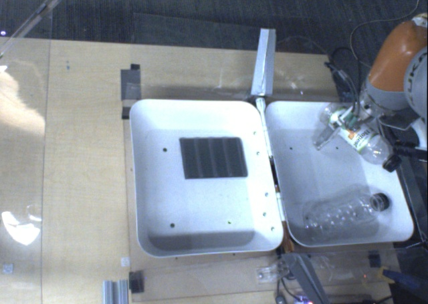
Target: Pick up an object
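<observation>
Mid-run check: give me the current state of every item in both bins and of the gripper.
Dark ribbed pad: lying flat, middle of the left bin.
Clear plastic bottle: on its side, front of the right bin, dark cap towards the right.
Small labelled bottle: tilted, beside the gripper; grasp unclear.

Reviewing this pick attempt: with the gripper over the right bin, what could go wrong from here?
1. The gripper sits by a clear bottle with a label near the right bin's far right edge; a smooth, round body could slip out.
2. That bottle lies close to the bin wall, so the gripper may knock the rim.
3. The other clear bottle with a dark cap is nearly see-through against the white bin and could be easy to mislocate.
</observation>
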Controlling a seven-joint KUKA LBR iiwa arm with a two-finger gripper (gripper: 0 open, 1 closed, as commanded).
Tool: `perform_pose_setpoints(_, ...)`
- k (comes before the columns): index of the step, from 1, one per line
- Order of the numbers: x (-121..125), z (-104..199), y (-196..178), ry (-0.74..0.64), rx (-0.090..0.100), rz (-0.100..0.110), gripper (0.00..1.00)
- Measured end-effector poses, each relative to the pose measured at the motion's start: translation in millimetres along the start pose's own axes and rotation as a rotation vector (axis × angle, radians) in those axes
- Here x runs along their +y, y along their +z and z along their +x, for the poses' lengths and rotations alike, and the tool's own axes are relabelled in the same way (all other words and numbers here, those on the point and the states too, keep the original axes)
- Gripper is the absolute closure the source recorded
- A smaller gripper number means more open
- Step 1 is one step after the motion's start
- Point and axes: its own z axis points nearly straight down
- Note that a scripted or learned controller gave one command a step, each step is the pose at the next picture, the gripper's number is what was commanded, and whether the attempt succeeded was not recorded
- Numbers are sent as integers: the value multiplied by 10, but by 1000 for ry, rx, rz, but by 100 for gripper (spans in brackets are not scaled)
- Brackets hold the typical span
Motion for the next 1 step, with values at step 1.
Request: perform_pose_setpoints(1,-26,-5,4,-50,-1,3,0)
